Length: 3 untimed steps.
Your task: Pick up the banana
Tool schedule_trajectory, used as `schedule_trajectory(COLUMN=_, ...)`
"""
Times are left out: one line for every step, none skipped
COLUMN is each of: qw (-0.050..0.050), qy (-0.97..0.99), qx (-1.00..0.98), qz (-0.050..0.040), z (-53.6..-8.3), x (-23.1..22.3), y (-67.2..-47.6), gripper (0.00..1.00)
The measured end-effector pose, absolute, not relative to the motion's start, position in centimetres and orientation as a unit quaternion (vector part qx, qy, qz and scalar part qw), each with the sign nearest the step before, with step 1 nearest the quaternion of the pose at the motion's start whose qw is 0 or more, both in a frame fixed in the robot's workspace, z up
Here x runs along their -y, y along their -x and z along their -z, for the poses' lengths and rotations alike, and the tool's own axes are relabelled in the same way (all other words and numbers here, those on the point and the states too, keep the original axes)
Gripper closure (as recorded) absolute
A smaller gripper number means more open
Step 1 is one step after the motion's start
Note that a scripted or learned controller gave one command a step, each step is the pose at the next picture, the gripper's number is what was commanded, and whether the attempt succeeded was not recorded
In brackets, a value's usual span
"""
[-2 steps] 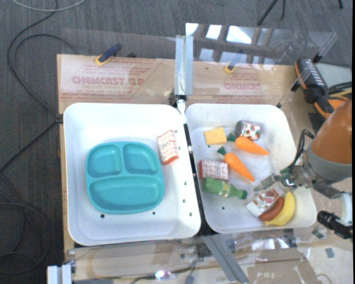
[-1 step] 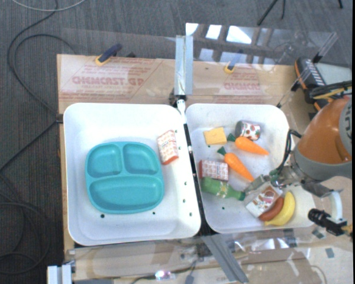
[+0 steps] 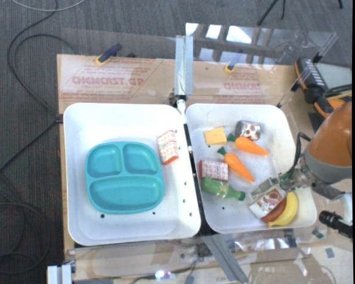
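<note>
The yellow banana (image 3: 288, 209) lies in the near right corner of the right bin (image 3: 225, 220), curved against the bin's wall. A brown sausage (image 3: 273, 214) rests along its left side. The gripper (image 3: 279, 185) hangs just above and behind the banana, at the end of the grey wrist (image 3: 322, 169) under the orange band (image 3: 338, 136). From this slant I cannot make out anything held in it.
A small red-and-white carton (image 3: 265, 202) lies touching the banana's left. Farther left in the right bin are a green bottle (image 3: 222, 189), two carrots (image 3: 240, 166), a cheese block (image 3: 215, 136) and a can (image 3: 248, 130). The left bin holds a teal divided plate (image 3: 125, 176) and a small box (image 3: 168, 147).
</note>
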<state>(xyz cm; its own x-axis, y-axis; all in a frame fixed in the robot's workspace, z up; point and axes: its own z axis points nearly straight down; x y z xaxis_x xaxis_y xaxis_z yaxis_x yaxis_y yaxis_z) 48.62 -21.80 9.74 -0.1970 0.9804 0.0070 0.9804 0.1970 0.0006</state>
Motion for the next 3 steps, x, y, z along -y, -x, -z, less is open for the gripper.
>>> schedule_trajectory(qw=0.000, qy=0.619, qx=0.785, qz=0.0050, z=-9.43, x=21.74, y=-48.95, gripper=0.00)
schedule_trajectory(qw=-0.001, qy=0.603, qx=0.798, qz=0.0051, z=-9.30, x=21.66, y=-49.01, gripper=0.00)
schedule_trajectory(qw=-0.002, qy=0.584, qx=0.811, qz=0.0047, z=-9.20, x=21.67, y=-49.01, gripper=0.00)
